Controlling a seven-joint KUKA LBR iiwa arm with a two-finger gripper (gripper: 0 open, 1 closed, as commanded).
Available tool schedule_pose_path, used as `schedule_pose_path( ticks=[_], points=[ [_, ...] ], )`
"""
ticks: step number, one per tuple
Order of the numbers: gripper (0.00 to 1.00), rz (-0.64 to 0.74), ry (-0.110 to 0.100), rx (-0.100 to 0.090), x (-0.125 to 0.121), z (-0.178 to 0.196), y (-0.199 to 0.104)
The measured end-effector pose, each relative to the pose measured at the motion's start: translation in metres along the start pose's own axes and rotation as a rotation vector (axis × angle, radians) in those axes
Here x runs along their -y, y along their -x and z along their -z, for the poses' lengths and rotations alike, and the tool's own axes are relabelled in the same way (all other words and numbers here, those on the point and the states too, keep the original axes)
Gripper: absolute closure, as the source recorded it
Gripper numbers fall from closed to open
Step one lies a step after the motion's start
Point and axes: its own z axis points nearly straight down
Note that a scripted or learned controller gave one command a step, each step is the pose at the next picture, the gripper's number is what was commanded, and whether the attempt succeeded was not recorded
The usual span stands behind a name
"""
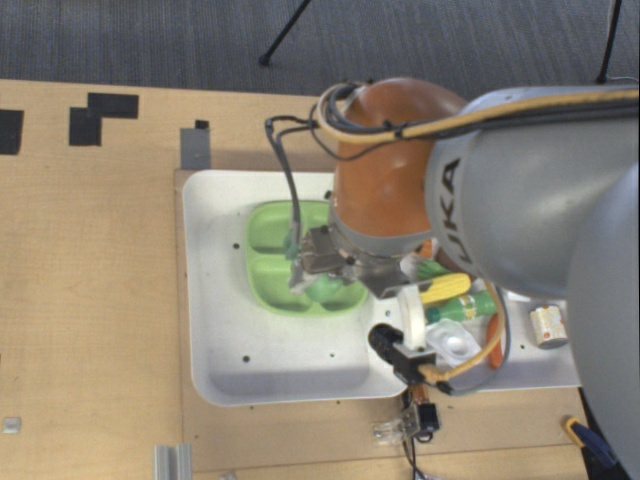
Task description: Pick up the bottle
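Grey carpet lies behind the wooden table [90,298], where the left white bin [215,298] holds a green sectioned tray [272,258]. Right of that tray, past the bin's edge, what looks like the bottle [468,308], green with a yellow piece above it, lies half hidden under the arm [520,198]. The claw [322,258] hangs over the tray's right part; whether it is open, I cannot tell.
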Motion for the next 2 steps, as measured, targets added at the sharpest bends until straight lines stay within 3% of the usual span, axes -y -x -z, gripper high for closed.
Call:
schedule_pose_path(
  ticks=[1, 2],
  points=[
    [1.00, -0.054, -0.002, 0.002, 0.012, -0.036, 0.060],
    [1.00, -0.337, -0.001, 0.000, 0.001, 0.019, 0.002]
  ],
)
